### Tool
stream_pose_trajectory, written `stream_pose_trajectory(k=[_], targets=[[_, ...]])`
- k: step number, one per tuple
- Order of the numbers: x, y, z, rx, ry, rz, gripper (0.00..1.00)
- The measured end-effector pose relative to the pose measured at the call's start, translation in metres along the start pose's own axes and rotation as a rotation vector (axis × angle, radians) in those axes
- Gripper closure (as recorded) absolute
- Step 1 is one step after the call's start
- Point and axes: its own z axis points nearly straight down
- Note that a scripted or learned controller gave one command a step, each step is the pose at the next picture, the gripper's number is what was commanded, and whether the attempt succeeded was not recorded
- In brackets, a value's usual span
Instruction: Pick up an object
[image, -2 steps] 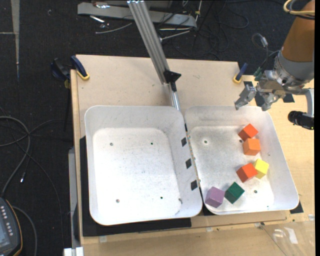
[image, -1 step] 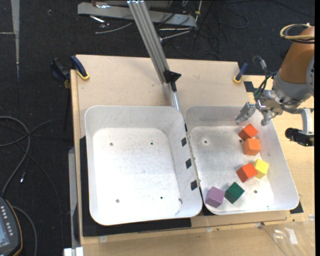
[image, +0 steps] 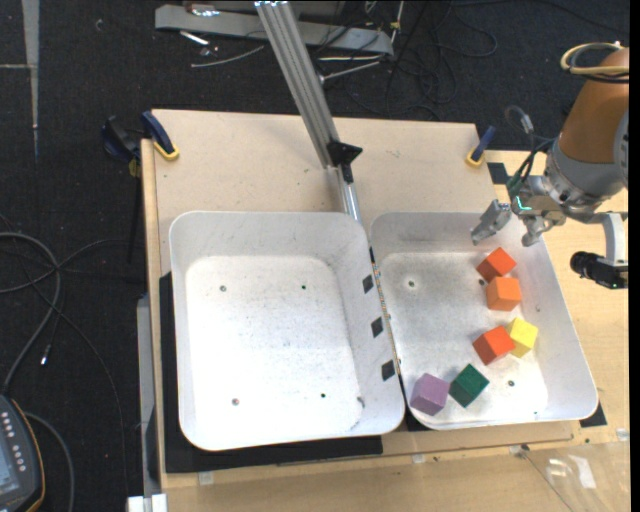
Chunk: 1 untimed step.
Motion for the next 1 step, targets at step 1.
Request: stream_pose_trajectory(k=[1], targets=[[-0.0101, -0.0058, 0.0646, -0.005, 0.0, -0.002, 0.0]])
